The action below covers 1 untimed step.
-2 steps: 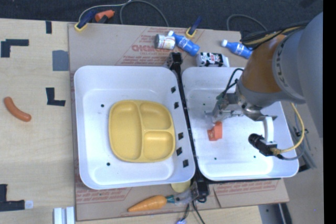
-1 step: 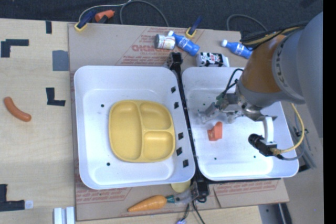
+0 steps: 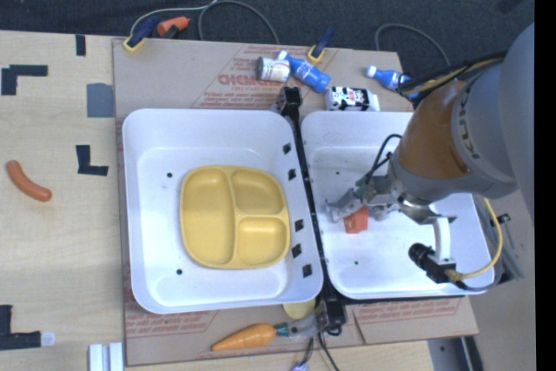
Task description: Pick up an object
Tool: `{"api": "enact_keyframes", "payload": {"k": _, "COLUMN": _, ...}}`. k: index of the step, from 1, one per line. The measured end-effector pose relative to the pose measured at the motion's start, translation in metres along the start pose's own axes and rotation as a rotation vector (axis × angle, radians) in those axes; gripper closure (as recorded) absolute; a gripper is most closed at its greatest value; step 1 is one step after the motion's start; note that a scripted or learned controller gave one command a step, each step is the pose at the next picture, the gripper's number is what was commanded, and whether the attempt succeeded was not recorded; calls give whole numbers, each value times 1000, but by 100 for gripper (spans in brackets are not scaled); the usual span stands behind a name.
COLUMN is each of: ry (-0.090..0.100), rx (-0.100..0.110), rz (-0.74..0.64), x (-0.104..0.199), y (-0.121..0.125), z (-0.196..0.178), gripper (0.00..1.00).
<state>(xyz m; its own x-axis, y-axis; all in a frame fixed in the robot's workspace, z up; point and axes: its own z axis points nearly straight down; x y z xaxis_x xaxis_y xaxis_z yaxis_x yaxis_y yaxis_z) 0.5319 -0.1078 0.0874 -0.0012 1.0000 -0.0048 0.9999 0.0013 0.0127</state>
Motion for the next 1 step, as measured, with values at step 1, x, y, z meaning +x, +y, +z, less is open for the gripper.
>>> {"api": "enact_keyframes", "payload": {"k": 1, "ry": -1, "rx": 2, "rz": 2, "x": -2, "y": 0, "z": -10, "gripper": 100}}
